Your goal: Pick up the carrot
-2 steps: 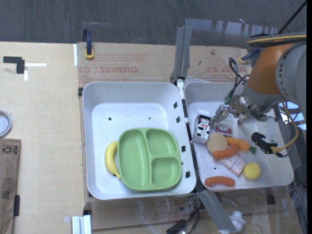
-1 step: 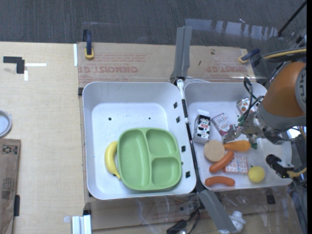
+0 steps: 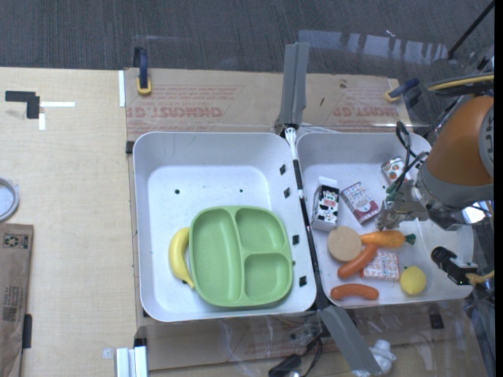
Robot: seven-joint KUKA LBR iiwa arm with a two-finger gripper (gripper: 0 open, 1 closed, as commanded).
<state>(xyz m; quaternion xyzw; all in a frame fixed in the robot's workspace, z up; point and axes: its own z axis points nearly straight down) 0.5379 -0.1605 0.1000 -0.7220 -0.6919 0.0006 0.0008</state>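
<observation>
Two steps remain: close on carrot (image 3: 383, 239), then lift. Treat neither as done; judge task to be at approach stage.

1. Carrot position. Locate in right bin (image 3: 314, 151), lying flat toward right edge, about midway between far and near edges, held by nothing.
2. Gripper position. Locate gripper (image 3: 399, 210) low over right bin, just on far side of carrot. Contact with carrot cannot be confirmed.
3. Gripper state. Record as cannot tell; open or closed not resolvable from above.

Right bin contents, far edge to near edge:
- small can (image 3: 393, 169), toward far-right corner;
- carton (image 3: 326, 204), upright against left edge;
- red packet (image 3: 360, 201), just beside carton;
- tan disc (image 3: 343, 243), mid-bin, at carrot's left tip, touching or nearly so;
- sausage (image 3: 355, 261), slanted, just nearward of disc and carrot;
- pink packet (image 3: 383, 267), flat, beside sausage and under carrot's near side;
- lemon (image 3: 413, 280), toward near-right corner;
- second sausage (image 3: 354, 292), along near edge.

Left bin (image 3: 157, 155) contents:
- green plate (image 3: 240, 254), three compartments, toward near edge;
- banana (image 3: 179, 258), between plate's left rim and bin's left edge, touching plate.

Expect a crowded grasp: disc, sausage and pink packet all close around carrot.
</observation>
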